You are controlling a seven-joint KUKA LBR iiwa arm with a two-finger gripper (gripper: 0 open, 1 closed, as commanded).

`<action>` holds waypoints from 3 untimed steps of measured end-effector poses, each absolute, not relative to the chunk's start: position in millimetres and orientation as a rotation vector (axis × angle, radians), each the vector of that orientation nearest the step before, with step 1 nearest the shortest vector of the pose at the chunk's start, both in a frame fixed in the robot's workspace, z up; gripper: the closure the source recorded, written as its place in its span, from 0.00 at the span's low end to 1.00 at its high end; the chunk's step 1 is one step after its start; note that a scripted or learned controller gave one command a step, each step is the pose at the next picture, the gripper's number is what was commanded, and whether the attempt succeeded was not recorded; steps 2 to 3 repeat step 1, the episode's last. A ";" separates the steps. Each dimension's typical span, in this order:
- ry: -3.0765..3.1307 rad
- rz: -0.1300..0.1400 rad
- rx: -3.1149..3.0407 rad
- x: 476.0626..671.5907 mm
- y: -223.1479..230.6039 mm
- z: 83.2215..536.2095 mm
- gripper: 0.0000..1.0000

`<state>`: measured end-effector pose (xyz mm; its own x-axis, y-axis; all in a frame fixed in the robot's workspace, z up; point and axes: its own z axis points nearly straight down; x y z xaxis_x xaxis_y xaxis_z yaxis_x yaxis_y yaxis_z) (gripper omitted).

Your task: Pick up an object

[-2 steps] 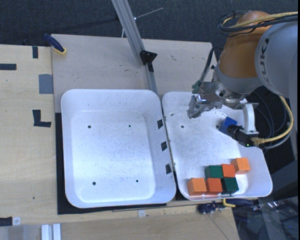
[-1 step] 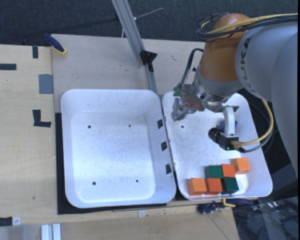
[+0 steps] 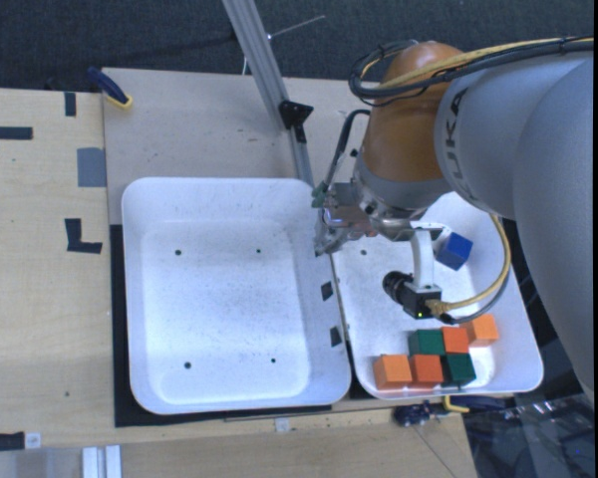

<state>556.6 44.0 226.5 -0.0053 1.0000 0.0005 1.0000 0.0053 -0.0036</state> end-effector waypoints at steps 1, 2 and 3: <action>-2.229 -0.001 -2.211 545.0 94.0 237.7 1.00; -2.229 -0.001 -2.211 545.0 94.0 237.7 1.00; -2.229 -0.001 -2.211 545.0 94.0 237.7 1.00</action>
